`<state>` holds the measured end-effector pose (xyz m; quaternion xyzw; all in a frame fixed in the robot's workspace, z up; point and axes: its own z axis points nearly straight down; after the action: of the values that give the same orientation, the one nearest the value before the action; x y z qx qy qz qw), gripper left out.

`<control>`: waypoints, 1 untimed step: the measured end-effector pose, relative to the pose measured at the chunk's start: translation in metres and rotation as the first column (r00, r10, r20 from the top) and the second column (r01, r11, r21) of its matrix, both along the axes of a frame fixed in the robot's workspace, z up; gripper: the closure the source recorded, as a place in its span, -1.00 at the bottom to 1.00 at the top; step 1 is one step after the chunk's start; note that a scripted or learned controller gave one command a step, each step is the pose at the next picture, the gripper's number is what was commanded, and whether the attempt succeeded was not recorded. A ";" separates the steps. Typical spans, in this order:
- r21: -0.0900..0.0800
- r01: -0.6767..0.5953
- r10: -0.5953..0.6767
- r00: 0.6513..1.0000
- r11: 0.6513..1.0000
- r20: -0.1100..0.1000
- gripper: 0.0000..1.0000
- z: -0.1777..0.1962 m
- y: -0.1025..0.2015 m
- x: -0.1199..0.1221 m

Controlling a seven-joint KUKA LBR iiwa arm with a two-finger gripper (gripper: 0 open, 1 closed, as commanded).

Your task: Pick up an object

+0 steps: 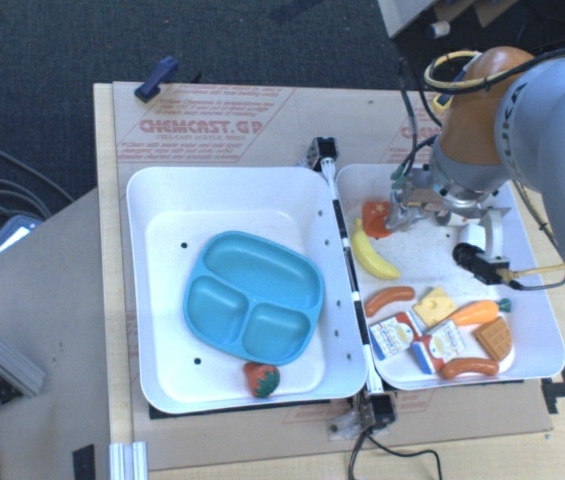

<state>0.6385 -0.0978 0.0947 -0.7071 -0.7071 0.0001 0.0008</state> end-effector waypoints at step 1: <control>0.000 0.000 0.000 1.000 1.000 0.000 -1.00 0.000 0.000 0.000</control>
<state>0.6384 -0.0978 0.0946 -0.7072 -0.7070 0.0001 0.0011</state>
